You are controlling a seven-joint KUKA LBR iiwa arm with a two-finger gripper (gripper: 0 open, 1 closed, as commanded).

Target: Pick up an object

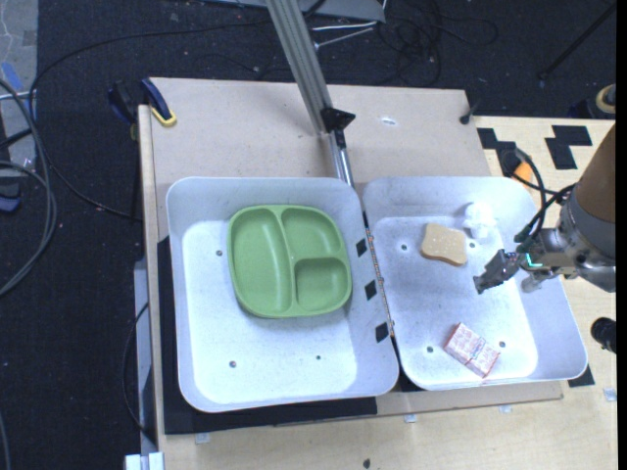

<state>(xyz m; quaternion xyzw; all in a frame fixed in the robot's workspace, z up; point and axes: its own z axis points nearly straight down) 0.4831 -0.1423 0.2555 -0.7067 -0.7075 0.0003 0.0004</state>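
A dark carpeted floor [78, 57] strewn with black cables is lying around a pale wooden desk [255, 130], and a grey metal pole [304, 57] is slanting down across the desk toward the seam between two shallow white bins sitting side by side. The left white bin [196, 360] is holding a green plastic plate with three compartments [291, 260], which is lying flat in the upper middle of that bin. The right white bin [558, 355] is holding three small things. A tan, bread-shaped piece of toy food [444, 245] is resting in the upper part of the bin floor. Just above and to the right of it, near the bin's far wall, a small white lumpy object [480, 219] is sitting; its exact form is too blurred to make out. Toward the near edge, a small pink and white patterned box [471, 349] is lying flat at a slant, well apart from the other two.

The grey arm with its orange band [598, 194] is reaching in from the right edge over the right bin. Its dark claw [493, 275] is hanging over the bin floor between the bread-shaped piece and the patterned box, to the right of the bread piece and apart from it. Nothing is showing between its tips, and whether the claw is spread or pressed together cannot be told from this angle.
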